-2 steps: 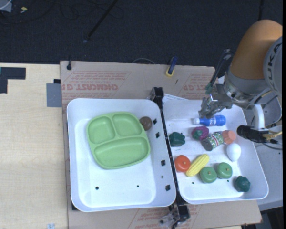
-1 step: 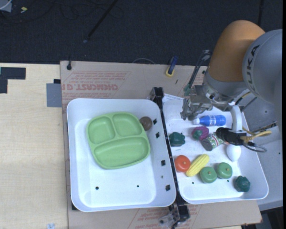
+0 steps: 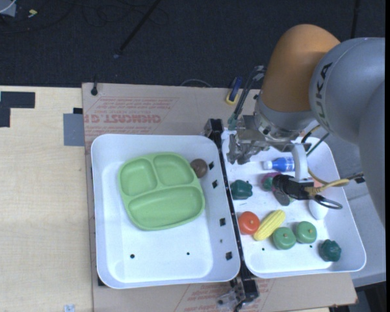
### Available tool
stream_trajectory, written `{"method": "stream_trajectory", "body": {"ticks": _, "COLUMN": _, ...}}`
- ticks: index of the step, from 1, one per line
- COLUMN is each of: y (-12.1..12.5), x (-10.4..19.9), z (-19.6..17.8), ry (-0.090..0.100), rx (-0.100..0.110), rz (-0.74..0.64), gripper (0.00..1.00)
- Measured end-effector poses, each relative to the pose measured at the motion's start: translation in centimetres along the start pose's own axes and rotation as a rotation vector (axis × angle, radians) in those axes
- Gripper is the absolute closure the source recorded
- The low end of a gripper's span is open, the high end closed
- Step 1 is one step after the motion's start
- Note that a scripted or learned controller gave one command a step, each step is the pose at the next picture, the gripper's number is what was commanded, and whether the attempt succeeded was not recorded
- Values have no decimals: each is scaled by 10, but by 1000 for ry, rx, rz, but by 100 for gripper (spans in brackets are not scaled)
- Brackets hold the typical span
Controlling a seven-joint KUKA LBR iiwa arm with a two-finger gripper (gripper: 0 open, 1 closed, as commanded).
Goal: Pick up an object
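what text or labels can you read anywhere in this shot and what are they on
"KUKA": partly seen, running up the grey arm, only some of its letters readable.
Red print on the cardboard sheet behind the left bin: upside down, reads roughly "CHEMCRET" with a smaller line above it; too blurred to be sure.
More red print on the cardboard's front edge: too small to read.
Small blue and white bottle in the right bin: any label is unreadable.

Pale wooden bench (image 3: 32,200) below dark carpeted floor (image 3: 149,31) strewn with cables (image 3: 6,5).
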State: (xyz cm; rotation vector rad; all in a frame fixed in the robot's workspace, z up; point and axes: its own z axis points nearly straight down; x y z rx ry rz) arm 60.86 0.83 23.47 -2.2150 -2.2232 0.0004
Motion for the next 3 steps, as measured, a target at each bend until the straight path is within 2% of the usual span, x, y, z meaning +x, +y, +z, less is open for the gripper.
{"method": "stream_trajectory", "body": {"ticks": 1, "y": -1, "x": 48, "z": 11, "ry": 0, "rx": 2, "rz": 0, "gripper": 100}}
{"method": "stream_trajectory", "body": {"ticks": 2, "y": -18, "x": 91, "z": -2, "ry": -1, "rx": 2, "rz": 1, "gripper": 100}}
{"method": "stream_trajectory", "body": {"ticks": 3, "y": -12, "x": 96, "z": 15, "ry": -3, "rx": 3, "rz": 5, "gripper": 100}}
